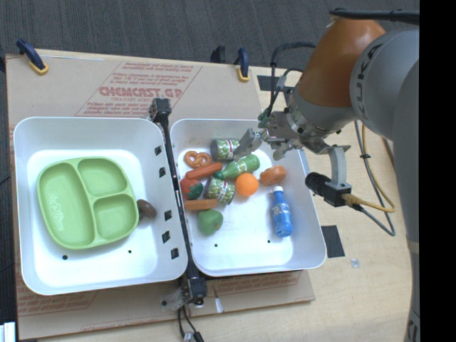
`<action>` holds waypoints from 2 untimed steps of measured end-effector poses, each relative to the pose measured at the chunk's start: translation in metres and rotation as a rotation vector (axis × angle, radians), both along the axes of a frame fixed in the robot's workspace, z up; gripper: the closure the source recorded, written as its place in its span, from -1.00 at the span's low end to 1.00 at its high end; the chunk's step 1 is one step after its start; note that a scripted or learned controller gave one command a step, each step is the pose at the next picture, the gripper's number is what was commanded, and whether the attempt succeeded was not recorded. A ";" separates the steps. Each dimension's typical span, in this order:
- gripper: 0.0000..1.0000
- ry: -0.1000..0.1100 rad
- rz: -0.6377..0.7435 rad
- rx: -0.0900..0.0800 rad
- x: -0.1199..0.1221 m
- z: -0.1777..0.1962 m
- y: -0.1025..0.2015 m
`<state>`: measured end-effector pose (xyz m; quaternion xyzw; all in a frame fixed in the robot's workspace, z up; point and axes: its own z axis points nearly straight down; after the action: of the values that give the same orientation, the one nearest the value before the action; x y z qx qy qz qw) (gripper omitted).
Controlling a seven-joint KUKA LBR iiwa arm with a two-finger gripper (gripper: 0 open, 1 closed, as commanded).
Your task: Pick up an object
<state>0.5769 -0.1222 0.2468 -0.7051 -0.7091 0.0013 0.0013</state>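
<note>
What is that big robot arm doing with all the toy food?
The grey and orange robot arm is reaching in from the right over the right bin, which holds a pile of toy food: a blue bottle, an orange ball, small green cans and other pieces. Its gripper is low at the top of the pile, beside one can. Nothing looks lifted yet. The left bin holds a green divided plate and a small brown piece.

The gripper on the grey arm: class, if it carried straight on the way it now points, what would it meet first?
Probably the green bottle lying in the right white bin; the gripper points down-left towards it, though the green can sits close beside and depth is unclear.
</note>
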 end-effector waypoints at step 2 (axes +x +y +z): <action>1.00 -0.002 0.005 -0.002 -0.015 -0.131 -0.039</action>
<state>0.5622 -0.1614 0.1159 -0.7035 -0.7107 0.0011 -0.0003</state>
